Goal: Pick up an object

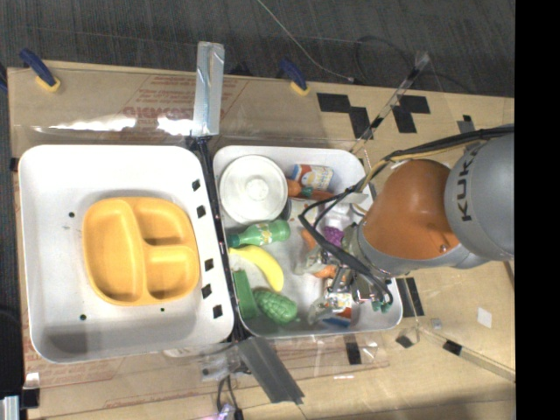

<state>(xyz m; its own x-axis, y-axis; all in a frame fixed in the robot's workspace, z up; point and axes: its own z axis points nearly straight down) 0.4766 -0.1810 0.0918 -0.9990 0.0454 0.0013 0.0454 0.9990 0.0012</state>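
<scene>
A yellow divided tray point(140, 250) is sitting in the left bin point(52, 234), well to the left of the gripper point(343, 291). In the right bin point(229, 234), a white bowl point(253, 188) is lying up and left of the gripper, with a green bottle point(260, 234), a banana point(265, 265) and a bumpy green item point(276, 305) sitting to its left. A small jar point(311, 178) is resting above it. The gripper is reaching down into the right bin's lower right area among cluttered small items; it is too cluttered there to judge its opening or any hold. The orange-banded arm point(411, 213) is hanging above and right.
</scene>
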